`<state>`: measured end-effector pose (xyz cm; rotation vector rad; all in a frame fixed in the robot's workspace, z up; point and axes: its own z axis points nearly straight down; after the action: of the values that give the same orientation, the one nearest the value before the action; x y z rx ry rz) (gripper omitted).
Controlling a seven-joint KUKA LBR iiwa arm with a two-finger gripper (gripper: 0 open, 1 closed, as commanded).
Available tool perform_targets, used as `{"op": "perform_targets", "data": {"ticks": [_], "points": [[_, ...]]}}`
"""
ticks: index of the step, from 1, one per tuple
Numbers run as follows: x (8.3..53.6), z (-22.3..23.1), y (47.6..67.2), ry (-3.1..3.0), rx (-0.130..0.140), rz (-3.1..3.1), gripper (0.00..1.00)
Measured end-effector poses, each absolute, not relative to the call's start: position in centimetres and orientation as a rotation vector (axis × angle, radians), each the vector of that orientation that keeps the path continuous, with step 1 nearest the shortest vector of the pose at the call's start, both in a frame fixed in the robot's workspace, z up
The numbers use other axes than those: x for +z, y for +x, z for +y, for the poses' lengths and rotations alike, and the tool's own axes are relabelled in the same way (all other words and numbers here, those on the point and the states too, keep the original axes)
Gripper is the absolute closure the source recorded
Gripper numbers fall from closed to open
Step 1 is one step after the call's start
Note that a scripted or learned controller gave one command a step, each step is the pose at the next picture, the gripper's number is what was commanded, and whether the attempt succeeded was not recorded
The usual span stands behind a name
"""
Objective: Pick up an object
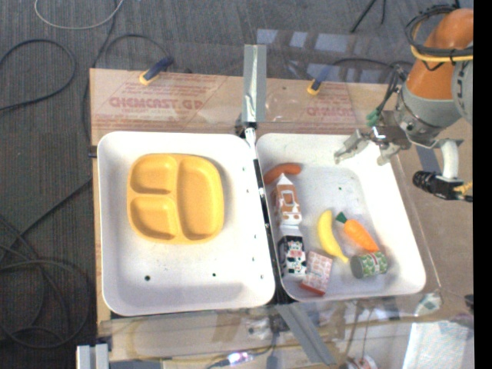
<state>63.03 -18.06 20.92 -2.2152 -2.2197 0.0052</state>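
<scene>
My gripper (366,151) hangs over the far right part of the right bin (407,206), open, with nothing between its fingers. Below it in that bin lie a banana (330,235), a toy carrot (359,234), a small green can (370,265), a red sausage (280,171), a white and orange carton (288,201), a black and white carton (292,256) and a pink packet (317,273). All of them lie apart from the gripper.
The left bin (115,267) holds a yellow divided tray (176,197). A metal bar (252,83) rises behind the seam between the bins. Cables trail on the floor at the left and top.
</scene>
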Motion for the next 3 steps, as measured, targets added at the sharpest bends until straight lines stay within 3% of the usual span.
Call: {"op": "perform_targets", "data": {"ticks": [1, 2, 3], "points": [[8.96, -16.99, 54.29, -2.334, -0.002, -2.103, 0.00], [9.73, -17.01, 54.25, -2.334, -0.001, -2.099, 1.00], [9.72, -17.01, 54.22, -2.334, 0.000, -2.098, 0.00]]}}
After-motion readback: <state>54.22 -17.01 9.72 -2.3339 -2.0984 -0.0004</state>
